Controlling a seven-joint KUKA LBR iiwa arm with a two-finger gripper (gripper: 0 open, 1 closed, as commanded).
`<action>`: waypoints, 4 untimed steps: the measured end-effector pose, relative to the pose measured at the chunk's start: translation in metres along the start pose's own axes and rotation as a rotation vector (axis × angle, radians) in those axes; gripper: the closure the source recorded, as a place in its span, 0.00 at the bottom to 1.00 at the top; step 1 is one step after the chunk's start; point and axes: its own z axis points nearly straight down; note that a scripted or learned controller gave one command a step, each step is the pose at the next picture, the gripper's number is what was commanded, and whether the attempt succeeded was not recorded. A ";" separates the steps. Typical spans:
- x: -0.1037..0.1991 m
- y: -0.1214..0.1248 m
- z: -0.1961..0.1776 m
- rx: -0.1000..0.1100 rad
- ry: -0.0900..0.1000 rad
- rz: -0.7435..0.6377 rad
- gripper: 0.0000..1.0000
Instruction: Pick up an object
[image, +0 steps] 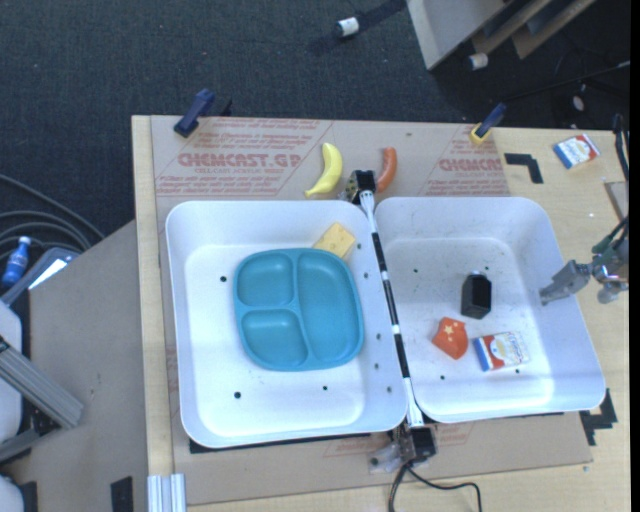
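Left sheet (240, 160) on the table: red print "CHEMCAST GP"
Right sheet (470, 165): same red print, partly hidden
Carton (499, 351) label: unreadable

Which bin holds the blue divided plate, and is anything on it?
Left bin. The plate lies flat with bare compartments.

left bin (190, 330): plate (298, 306), block (335, 240) at its 1 o'clock
right bin (560, 370): box (476, 295); wedge (451, 337) at its 7 o'clock, carton (499, 350) at 5

Dark carpet (200, 50) runs behind the pale wooden bench (250, 150) — grey cables (40, 215) curl at the left, a beige cabinet (480, 25) stands beyond.
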 end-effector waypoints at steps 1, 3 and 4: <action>-0.001 0.010 0.149 0.005 0.009 -0.003 0.00; 0.069 0.090 0.154 -0.002 -0.001 -0.001 0.00; 0.069 0.090 0.144 -0.003 -0.002 -0.002 1.00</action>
